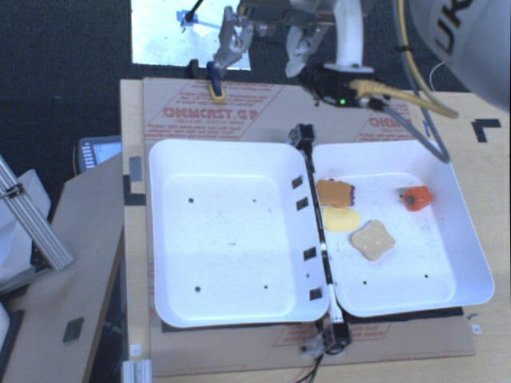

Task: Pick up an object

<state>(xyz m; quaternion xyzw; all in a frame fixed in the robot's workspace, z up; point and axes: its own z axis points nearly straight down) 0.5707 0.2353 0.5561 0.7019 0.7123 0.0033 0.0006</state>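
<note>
The pincer (267, 42), fingers seen spread apart w/ nothing between, is held above the bench's far edge, the orange block (334, 193) lying approx. 5 o'clock from it.

Setting: robotics laboratory. Evidence: plywood bench (96, 238) carrying two white bins (231, 234) on protective board; aluminium extrusion (32, 222) at nine o'clock; loose cabling (407, 102) and industrial arm (463, 22) at one o'clock.

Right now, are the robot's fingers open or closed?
Open. The gripper hangs above the far edge of the bench, its two fingers spread apart with a clear gap and nothing between them.
</note>
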